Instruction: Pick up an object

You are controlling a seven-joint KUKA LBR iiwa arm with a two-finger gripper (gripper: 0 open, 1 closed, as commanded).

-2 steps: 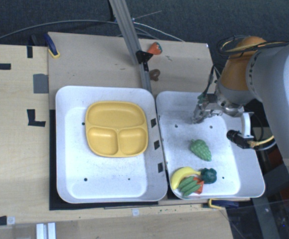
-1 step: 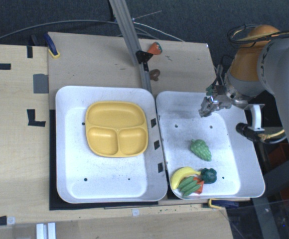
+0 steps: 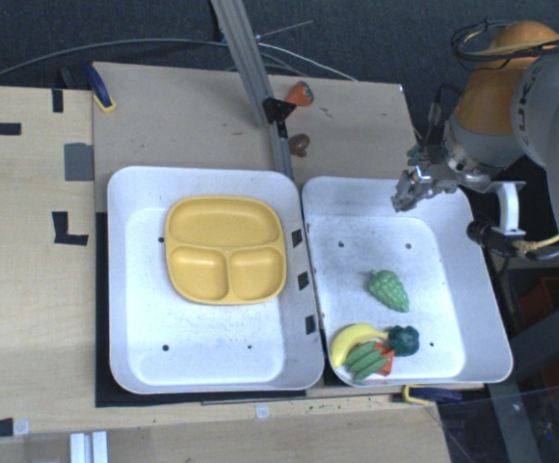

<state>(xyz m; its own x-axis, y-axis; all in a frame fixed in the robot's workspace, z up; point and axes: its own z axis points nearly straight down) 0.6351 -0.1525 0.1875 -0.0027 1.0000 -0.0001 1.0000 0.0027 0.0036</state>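
A grey robot arm with an orange band reaches in from the right, its two-finger gripper poised over the far rim of the right-hand shallow white bin on the pale wooden bench. Whether the jaws stand wide or narrow cannot be told at this angle, and nothing shows between them. Well apart from the gripper, a green, knobbly toy grape bunch lies near the middle of that bin. At its near edge sit a yellow toy banana, a dark green broccoli-like toy and a green-and-red toy vegetable, clustered together. The left-hand white bin holds a yellow three-compartment plastic tray.
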